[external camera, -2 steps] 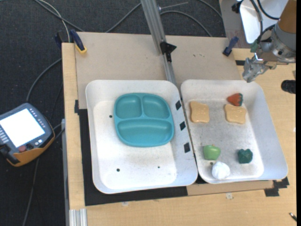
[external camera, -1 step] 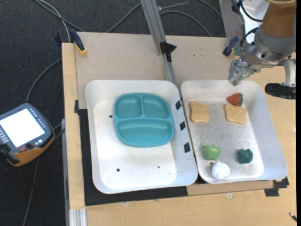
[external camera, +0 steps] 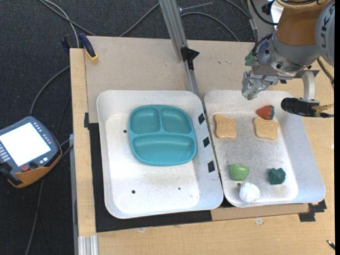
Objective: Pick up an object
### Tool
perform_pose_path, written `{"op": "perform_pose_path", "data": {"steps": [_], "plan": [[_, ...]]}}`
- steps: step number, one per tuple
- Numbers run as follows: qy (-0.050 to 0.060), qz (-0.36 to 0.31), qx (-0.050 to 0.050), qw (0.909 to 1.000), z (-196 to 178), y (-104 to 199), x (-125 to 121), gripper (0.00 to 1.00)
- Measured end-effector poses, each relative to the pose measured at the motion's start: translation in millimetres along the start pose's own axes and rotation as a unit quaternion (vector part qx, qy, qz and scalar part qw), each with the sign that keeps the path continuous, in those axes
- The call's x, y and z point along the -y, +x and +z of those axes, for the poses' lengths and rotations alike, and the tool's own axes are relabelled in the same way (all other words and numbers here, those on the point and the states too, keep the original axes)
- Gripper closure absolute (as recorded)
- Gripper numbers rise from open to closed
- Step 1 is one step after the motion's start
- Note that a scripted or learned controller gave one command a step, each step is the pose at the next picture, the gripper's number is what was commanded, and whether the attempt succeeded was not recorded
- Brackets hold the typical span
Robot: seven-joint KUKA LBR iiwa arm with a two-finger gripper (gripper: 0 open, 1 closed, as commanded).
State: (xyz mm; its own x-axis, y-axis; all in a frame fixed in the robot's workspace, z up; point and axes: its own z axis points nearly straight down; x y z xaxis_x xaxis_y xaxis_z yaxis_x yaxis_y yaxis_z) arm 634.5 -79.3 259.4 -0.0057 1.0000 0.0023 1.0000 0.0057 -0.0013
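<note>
Camera view: the gripper (external camera: pixel 254 92) hangs above the far edge of the right bin (external camera: pixel 305 142), its fingers close together with nothing between them. This looks like the approach step; next it must settle on a target, open, and descend. The nearest candidate, a red strawberry-like toy (external camera: pixel 265 111), small and glossy with green leaves, lies just beside a bread slice (external camera: pixel 265 128).

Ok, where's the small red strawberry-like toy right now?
The small red strawberry-like toy lies in the right white bin, near its far edge, just beyond the right-hand tan bread slice and below-right of the hand.
</note>
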Motion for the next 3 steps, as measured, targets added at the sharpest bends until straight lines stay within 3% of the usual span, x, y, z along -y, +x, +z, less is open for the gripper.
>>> {"op": "perform_pose_path", "data": {"steps": [1, 3], "plan": [[0.001, 0.000, 0.000, 1.0000, 12.6, 51.6, 4.8, 1.00], [0.001, 0.000, 0.000, 1.0000, 18.9, 161.7, 39.9, 1.00]]}}
